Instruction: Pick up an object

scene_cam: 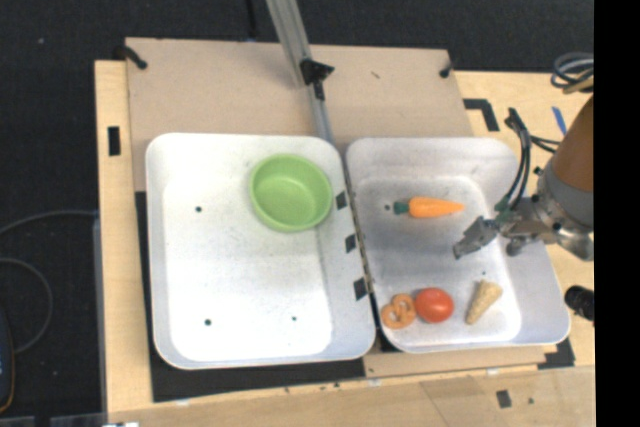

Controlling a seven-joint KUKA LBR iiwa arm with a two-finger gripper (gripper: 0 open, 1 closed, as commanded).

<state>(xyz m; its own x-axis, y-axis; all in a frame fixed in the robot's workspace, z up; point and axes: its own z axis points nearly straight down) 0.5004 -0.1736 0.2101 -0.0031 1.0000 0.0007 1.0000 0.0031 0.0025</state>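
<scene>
1. Where the arm reaches in from the right, its hand hangs over the right bin, low above the bin's floor and toward its right side.
2. Whether the hand is open or closed cannot be told; its tip is a dark, blurred shape, and nothing is seen gripped in it.
3. The carrot, orange with a green end pointing left, lies flat in the upper middle of the right bin, just up and left of the hand and apart from it.
4. A red tomato sits near the front edge of the same bin, with a small orange ring-shaped piece touching or almost touching its left side.
5. A pale tan cone-shaped piece lies to the right of the tomato, tilted, below the hand and apart from it.
6. The left bin holds a green bowl, upright, near its upper right corner.
7. Both bins rest side by side on the counter, their inner edges meeting along the middle.
8. A grey metal pole runs slantwise from the top of the view down to the point where the bins meet.
9. Black cables loop beside the arm's wrist, above the right bin's right edge.
</scene>
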